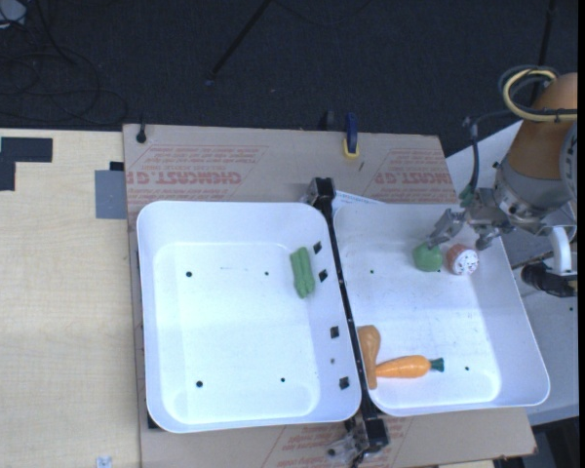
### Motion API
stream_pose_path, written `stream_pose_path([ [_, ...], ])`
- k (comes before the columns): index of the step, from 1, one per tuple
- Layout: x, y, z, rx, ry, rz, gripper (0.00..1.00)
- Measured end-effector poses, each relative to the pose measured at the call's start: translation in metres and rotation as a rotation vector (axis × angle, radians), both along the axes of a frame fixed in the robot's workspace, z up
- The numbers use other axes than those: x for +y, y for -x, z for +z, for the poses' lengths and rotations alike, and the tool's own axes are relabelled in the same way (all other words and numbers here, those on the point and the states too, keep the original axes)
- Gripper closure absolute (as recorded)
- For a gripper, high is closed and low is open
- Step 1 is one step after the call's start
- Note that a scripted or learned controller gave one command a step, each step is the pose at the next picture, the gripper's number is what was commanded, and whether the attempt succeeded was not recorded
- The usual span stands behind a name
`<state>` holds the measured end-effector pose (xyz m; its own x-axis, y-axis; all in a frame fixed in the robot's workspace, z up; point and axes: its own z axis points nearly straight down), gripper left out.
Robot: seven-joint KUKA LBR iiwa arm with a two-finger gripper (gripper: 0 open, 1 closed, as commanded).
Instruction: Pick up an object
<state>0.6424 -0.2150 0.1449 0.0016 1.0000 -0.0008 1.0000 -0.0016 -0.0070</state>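
Observation:
My gripper [458, 240] hangs over the far right part of the right bin [526, 359], its fingers spread open with nothing between them. Just below the fingertips lie a small green round object [428, 256] and a pinkish-white ball [460, 260], side by side. Near the bin's front lies an orange carrot [405, 367] with a green tip. A tan-orange piece [370, 349] rests against the divider beside it. In the left bin [166, 359], a green elongated object [301, 271] lies near the right wall.
The two bins meet at a black divider [336, 300]. They sit on a cardboard sheet [224, 169] held by a blue and yellow clamp [351, 136] at the back. The grey arm [536, 164] comes in from the right, with cables beside it.

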Motion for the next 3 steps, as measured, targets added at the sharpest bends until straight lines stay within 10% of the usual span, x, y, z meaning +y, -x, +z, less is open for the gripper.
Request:
stream_pose_path([
  [1,0.028,-0.004,0.134,-0.021,0.003,0.005,0.00],
  [2,0.028,-0.002,0.135,-0.006,0.000,0.006,1.00],
  [3,0.091,0.002,0.195,-0.012,-0.002,0.008,1.00],
])
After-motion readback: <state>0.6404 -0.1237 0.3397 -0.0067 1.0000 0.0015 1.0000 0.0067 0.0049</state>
